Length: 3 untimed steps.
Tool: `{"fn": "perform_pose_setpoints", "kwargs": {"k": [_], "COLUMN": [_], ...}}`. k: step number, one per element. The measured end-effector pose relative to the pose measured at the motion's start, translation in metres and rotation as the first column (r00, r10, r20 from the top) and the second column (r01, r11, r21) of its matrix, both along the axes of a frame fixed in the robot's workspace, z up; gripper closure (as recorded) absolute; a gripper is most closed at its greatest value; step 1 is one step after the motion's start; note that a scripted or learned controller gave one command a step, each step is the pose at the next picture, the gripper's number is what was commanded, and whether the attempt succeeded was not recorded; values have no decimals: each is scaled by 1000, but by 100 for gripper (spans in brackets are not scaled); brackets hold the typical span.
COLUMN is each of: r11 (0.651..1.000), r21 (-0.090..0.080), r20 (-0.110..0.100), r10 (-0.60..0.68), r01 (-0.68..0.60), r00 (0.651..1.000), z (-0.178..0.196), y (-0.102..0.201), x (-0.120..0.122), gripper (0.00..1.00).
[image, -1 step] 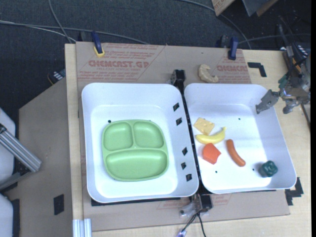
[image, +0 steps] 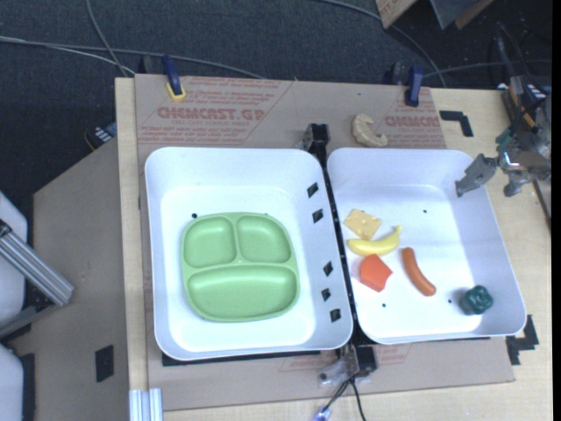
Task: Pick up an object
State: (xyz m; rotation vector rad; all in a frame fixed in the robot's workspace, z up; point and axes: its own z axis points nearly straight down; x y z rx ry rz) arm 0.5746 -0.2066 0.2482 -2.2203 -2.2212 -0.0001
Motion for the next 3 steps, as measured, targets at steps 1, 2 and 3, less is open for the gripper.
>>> {"fn": "perform_pose_setpoints", "kwargs": {"k": [1, 2, 3], "r11": [1000, 1000, 1000], "r21": [3, 2, 3], "r20": [-6, -7, -6], "r10": [0, -1, 0], "r01": [0, 1, 0], "r00": [1000, 1000, 1000], "z": [-60, -117, -166], "y": [9, 1, 2], "x": [-2, -7, -8], "gripper": [0, 0, 0]}}
